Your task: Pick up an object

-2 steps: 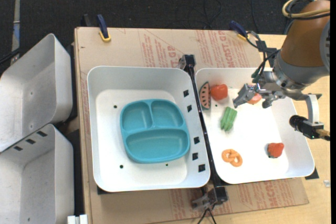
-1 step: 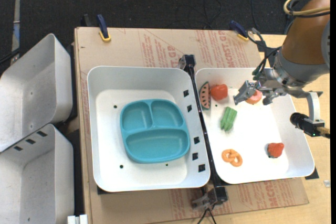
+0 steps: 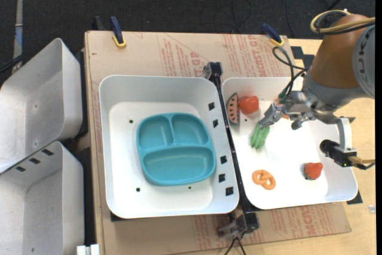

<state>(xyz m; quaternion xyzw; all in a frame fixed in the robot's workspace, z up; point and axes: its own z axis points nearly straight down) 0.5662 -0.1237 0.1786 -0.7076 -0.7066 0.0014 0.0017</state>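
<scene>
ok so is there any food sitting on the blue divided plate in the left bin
No, the blue divided plate shows only bare compartments; the pretzel and the other food pieces lie in the right bin.

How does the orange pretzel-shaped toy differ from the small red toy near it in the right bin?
The orange pretzel-shaped toy is a looped, flat twist with holes; the small red toy is a solid, rounded lump. The pretzel lies nearer the bin's front middle, the red toy further right, close to the arm's black fitting. Both rest loose on the right white bin, apart from the hand.
</scene>
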